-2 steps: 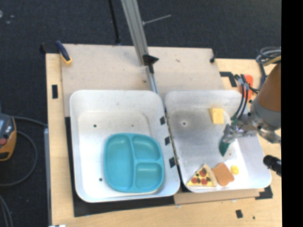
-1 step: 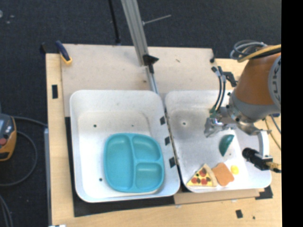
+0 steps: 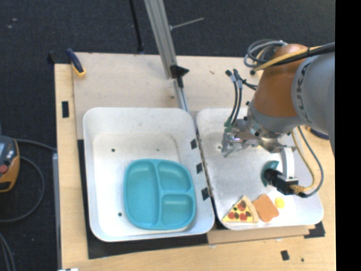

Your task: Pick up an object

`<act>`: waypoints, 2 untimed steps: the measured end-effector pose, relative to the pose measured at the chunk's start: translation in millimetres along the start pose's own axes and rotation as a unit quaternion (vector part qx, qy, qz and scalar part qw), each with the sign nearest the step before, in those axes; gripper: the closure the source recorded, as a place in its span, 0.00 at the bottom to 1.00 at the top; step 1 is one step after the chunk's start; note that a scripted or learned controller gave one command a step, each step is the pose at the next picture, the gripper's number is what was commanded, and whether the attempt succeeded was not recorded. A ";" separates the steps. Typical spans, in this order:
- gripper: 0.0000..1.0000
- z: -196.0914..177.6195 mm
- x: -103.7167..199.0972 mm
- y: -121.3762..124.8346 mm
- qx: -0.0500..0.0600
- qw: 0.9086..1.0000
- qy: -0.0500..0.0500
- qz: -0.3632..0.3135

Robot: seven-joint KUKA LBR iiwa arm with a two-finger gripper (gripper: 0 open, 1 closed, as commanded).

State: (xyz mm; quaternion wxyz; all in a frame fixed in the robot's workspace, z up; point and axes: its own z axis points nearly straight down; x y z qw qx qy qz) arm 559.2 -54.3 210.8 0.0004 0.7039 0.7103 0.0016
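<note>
Camera view has the pincer over the right bin, whether it is parted unclear; pizza slice lies below-right, beside 2 toys, risking a crowded, missed grab

Bright, even light from overhead; the two white bins nearly wash out. Soft shadow pools under the arm around three o'clock. Dark floor at twelve and nine swallows detail. Slightly soft, grainy picture overall, and the edges look straight enough.
</note>
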 end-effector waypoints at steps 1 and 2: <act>1.00 -14.7 52.9 14.7 0.000 1.000 0.000 0.000; 1.00 -28.9 102.4 32.8 0.000 1.000 0.000 0.000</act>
